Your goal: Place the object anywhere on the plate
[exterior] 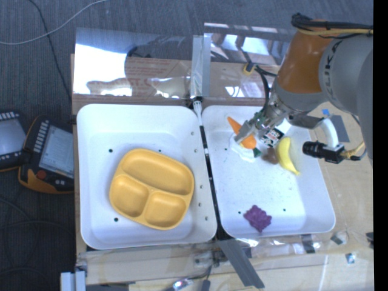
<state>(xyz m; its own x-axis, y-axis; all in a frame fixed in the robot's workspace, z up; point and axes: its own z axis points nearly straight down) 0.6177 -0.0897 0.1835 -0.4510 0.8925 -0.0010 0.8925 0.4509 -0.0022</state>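
Observation:
A yellow plate (151, 188) with three compartments lies in the left bin (97, 126). In the right bin (303, 199), an orange carrot-like piece (234, 125) lies near the back left. My gripper (253, 134) hangs right over it, with its tip low against the orange piece. More orange (248, 142) shows just under the tip. The gripper body hides how it meets the piece.
A yellow banana (287, 154) and a small brown item (270, 157) lie just right of the gripper. A purple grape bunch (258, 217) sits near the right bin's front. The ridge between the bins (207, 162) separates gripper and plate.

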